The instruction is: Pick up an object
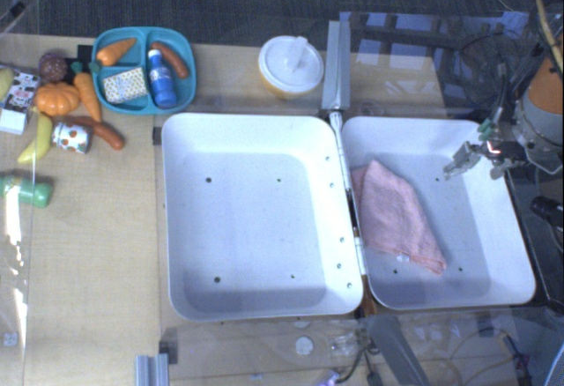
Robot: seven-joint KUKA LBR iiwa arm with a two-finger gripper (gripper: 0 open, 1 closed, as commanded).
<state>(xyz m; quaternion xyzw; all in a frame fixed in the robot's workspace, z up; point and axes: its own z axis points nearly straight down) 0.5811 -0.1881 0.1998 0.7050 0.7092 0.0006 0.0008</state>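
A pink cloth [397,217] lies crumpled in the left half of the right bin [493,287], close to the divider between the bins. My gripper [476,166] hangs over the bin's upper right part, to the right of the cloth and well apart from it. Its fingers [456,164] are spread open with nothing between them. The grey arm with its orange band [542,93] enters from the right edge.
The left bin [176,226] sits beside the right one. Behind it stand a teal divided plate [145,71] with toy food and a white-lidded yellow bowl [291,65]. Several toy foods [62,111] lie on the bench at far left. Cables [493,49] hang behind the right bin.
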